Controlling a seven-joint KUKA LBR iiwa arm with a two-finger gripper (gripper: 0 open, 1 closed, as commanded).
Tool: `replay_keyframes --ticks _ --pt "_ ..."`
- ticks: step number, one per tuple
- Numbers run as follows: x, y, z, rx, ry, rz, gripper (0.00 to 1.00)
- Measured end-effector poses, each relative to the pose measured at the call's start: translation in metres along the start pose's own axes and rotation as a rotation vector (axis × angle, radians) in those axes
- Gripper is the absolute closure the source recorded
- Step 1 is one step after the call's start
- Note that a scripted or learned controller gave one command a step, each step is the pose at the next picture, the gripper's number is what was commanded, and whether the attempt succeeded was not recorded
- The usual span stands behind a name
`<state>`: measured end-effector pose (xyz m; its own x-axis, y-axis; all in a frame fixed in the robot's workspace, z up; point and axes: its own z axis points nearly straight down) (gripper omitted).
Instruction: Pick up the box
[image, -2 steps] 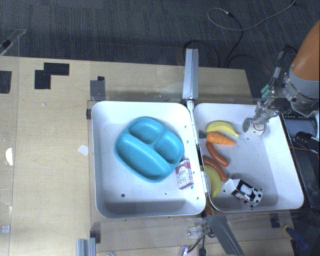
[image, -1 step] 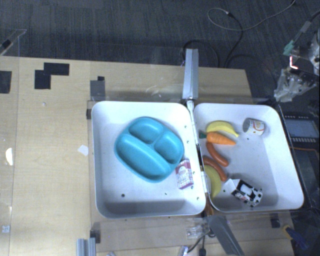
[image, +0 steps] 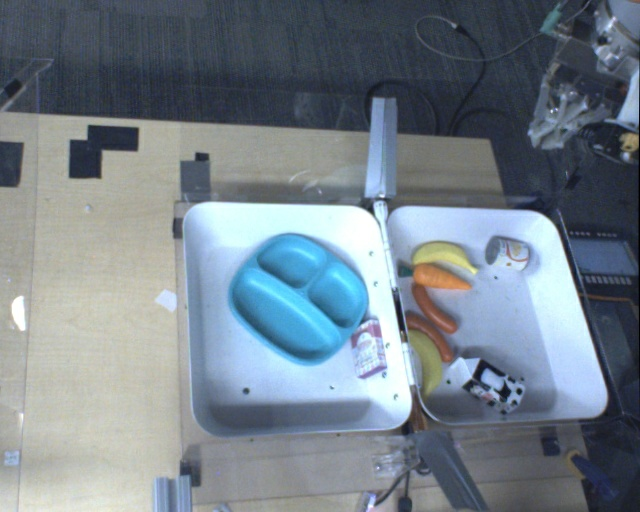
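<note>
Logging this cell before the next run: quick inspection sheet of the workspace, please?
Surface: wooden bench bearing two white bins, left bin and right bin, side by side.
Job's things: small box with red print, lying in the left bin beside the blue divided plate, near the wall between the bins.
Clutter: right bin holds a banana, carrot, sausage-like piece, yellow fruit, small can, black-and-white toy.
Grippers: gripper at top right, outside both bins; finger state unclear.
Cables: thin cable looping on the dark floor.
Surroundings: black tape marks on the bench.
</note>
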<state>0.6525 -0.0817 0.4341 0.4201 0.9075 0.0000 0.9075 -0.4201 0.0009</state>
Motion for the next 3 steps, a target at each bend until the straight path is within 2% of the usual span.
replay_keyframes --ticks 1,2,3 --pt "0.055 -0.008 0.0 0.0 0.0 0.148 1.0" --pt "0.119 -0.038 -0.001 0.001 0.001 0.258 1.0" --pt "0.097 -0.035 0.0 0.002 0.001 0.639 1.0"
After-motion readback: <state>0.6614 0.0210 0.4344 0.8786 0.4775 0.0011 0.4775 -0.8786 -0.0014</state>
